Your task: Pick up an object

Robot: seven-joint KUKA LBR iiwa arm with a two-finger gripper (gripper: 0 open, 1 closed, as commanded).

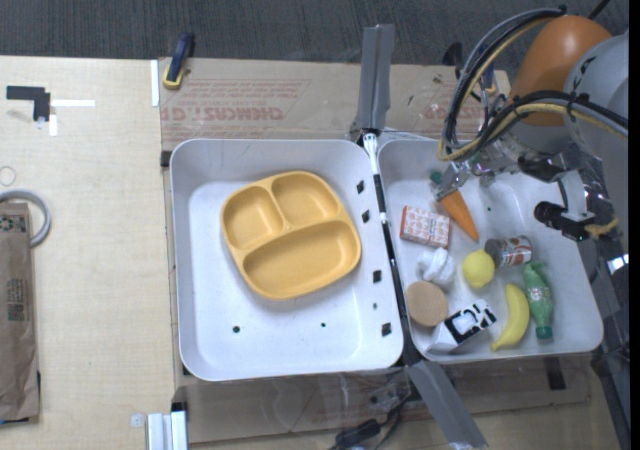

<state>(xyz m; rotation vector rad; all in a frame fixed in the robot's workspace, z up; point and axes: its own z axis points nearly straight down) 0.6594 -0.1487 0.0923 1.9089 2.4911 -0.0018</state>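
Note:
The right bin (590,268) holds several small items. An orange carrot (460,213) lies near its back left, tip pointing down-right. My gripper (452,176) hangs over the carrot's top end, right at its green stub, reaching in from the right under a bundle of cables. Beside the carrot sit a red and white box (425,226), a yellow lemon (479,268), a small can (514,252), a banana (514,317) and a green bottle (539,300). Whether anything is gripped is hidden by the wrist.
A yellow divided plate (290,233) lies in the left bin (200,318). In the right bin's front are a round tan cookie (428,303), a crumpled white piece (436,265) and a black and white object (468,323). The arm's orange band (560,53) rises at the right.

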